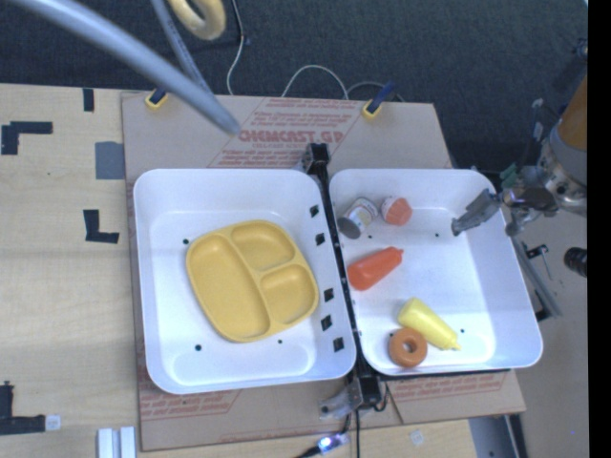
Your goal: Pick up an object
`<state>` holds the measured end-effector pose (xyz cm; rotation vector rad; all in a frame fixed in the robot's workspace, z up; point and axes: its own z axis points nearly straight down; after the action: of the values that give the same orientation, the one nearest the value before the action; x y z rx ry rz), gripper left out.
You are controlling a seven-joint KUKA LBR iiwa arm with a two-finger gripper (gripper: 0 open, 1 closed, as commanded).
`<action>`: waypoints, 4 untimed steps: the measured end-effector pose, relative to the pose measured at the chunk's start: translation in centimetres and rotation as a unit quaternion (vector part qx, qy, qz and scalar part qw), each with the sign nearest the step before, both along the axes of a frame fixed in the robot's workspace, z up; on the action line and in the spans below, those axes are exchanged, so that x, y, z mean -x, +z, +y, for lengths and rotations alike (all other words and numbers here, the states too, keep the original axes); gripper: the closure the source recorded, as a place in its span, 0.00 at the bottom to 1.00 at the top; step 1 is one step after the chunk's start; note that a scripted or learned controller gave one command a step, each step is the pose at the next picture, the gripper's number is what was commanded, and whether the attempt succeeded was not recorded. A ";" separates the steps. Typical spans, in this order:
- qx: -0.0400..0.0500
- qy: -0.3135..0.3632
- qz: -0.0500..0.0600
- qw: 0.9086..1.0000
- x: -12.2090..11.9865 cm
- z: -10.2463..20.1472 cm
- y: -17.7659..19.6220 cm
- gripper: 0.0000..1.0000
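We count two white bins side by side on a cardboard sheet: the left bin (pixel 158 256) and the right bin (pixel 496 284), their inner walls meeting at a dark clamp strip down the middle.

In the left bin we see one thing, a yellow tray (pixel 250 280) with three compartments, lying flat near the middle.

In the right bin we count five things. Toward the far left corner lies one small metal can (pixel 356 217) on its side, and just beside it, to its right, one small reddish-orange piece (pixel 397 211). Below those, near the left wall, lies one orange carrot (pixel 374 267), tilted. Near the front edge we see one yellow wedge (pixel 429 323), and touching or almost touching its lower left end, one brown ring (pixel 409 348) like a doughnut.

The gripper (pixel 477 215) hangs at the right bin's right side, above the rim, well apart from all five things. One grey finger (pixel 472 218) points inward over the bin; whether the fingers stand apart or together we cannot tell. Nothing shows between them.

Beyond the bins we see one yellow clip (pixel 156 99) and one blue clip (pixel 376 101) on the cardboard's far edge.
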<state>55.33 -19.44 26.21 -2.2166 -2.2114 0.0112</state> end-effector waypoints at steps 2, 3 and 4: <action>0.001 0.002 -0.003 1.000 0.7 0.6 -5.1 0.00; 0.001 0.001 -0.004 1.000 1.1 0.2 -9.6 0.00; 0.000 0.002 -0.003 1.000 0.6 1.0 -15.4 0.00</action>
<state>54.77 -18.42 10.80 -2.2151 -2.2195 0.0061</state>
